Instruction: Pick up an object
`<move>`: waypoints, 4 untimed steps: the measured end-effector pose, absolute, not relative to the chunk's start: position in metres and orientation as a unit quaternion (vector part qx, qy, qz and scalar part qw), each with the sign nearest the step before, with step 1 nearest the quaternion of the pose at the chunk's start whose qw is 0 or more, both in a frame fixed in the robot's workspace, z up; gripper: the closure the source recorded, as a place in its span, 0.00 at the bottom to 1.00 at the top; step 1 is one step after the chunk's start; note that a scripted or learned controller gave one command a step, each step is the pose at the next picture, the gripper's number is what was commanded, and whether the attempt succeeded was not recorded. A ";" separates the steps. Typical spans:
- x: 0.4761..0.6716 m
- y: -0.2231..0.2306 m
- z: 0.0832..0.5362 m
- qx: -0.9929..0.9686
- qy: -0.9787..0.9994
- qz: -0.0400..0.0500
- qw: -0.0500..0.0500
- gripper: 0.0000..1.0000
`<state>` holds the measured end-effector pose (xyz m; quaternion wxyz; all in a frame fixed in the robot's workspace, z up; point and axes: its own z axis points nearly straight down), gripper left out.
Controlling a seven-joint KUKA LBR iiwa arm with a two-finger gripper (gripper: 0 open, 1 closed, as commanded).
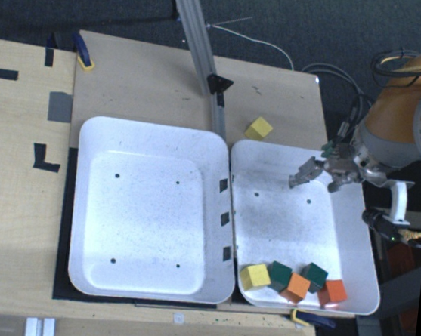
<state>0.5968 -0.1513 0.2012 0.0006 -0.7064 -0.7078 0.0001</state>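
Several small blocks lie along the near edge of the right bin [266,208]: a yellow block [256,275], a dark green block [280,272], an orange block [296,287], a second green block [315,274] and a red-orange block [333,292]. My gripper [315,183] hangs over the far right part of that bin, well away from the blocks. It is open, with nothing between its fingers.
Another yellow block [259,128] rests on the bench just beyond the right bin's far rim. The left bin [86,186] sits beside the right one. A grey metal bar [199,40] slants across the bench at the back.
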 end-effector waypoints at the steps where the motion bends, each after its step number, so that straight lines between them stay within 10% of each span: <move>1: 0.632 -0.150 0.169 -0.706 -0.708 0.001 0.001 0.00; 2: 0.632 -0.165 0.173 -0.707 -0.707 0.001 0.000 0.00; 3: 0.627 -0.174 0.267 -0.707 -0.707 -0.002 -0.004 0.00; 4: 0.590 -0.177 0.167 -0.707 -0.707 0.003 0.004 0.00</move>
